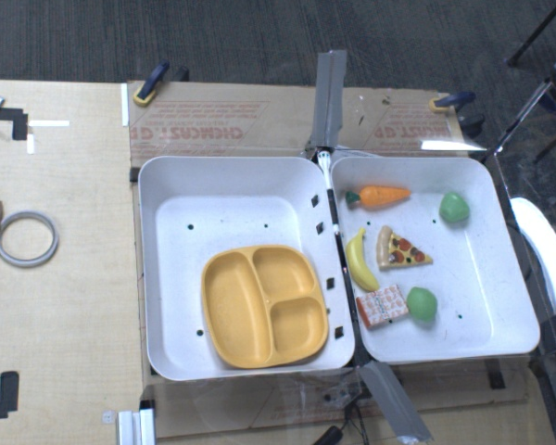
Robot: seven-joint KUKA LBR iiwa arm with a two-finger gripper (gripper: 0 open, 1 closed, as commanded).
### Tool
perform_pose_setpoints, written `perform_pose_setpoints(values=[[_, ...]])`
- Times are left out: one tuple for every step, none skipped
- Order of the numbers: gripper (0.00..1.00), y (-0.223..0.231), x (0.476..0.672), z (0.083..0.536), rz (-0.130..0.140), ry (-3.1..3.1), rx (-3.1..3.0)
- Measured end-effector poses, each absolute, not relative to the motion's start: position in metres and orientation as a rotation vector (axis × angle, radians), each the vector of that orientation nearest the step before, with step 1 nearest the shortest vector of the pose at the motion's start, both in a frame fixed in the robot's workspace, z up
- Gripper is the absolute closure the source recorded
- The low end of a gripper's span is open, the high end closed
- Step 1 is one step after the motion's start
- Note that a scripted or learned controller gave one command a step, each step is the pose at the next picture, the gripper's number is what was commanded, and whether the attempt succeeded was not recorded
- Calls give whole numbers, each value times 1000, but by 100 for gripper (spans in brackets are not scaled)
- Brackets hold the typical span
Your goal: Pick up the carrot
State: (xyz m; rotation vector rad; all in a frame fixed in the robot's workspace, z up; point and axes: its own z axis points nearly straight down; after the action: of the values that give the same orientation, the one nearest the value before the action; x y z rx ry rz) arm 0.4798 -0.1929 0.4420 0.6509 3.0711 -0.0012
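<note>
The carrot, orange with a small green top at its left end, lies flat near the back left corner of the right bin. It points left to right and touches nothing else. The banana lies a little in front of it.
The right bin also holds a pizza slice, a pink patterned block and two green round fruits. A yellow divided plate sits in the left bin. A tape roll lies on the bench at the left.
</note>
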Motion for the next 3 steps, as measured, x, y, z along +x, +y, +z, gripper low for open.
perform_pose_setpoints(values=[[0,-206,480,442,-1,3138,21],[0,-168,509,431,0,3140,-35],[0,-188,491,442,-2,3116,-362]])
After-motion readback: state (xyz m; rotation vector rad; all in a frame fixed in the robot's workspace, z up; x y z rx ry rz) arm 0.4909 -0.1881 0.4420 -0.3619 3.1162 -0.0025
